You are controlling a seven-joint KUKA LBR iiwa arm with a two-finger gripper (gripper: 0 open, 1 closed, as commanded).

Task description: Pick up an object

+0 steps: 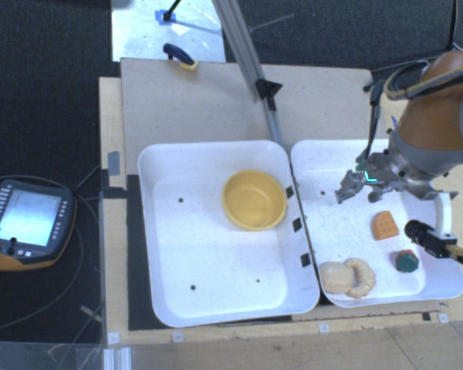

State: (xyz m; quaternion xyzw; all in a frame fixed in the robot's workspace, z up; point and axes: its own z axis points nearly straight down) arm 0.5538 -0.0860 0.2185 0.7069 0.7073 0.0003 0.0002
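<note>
My claw (362,192) hangs over the far middle of the right bin (322,160), fingers spread apart with nothing between them. Just to its near right lies an orange block (385,226); nearer still sit a small dark green object (407,261) and a cream, curled plush toy (348,277) by the near rim. In the left bin (170,284) rests a yellow bowl (254,199)

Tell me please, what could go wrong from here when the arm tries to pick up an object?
The gripper hangs over a bare part of the right bin, so closing here would likely catch nothing. The orange block and green object are small and lie apart from it, easy to miss. The cream toy lies near the bin's front wall, which may block a finger.
</note>
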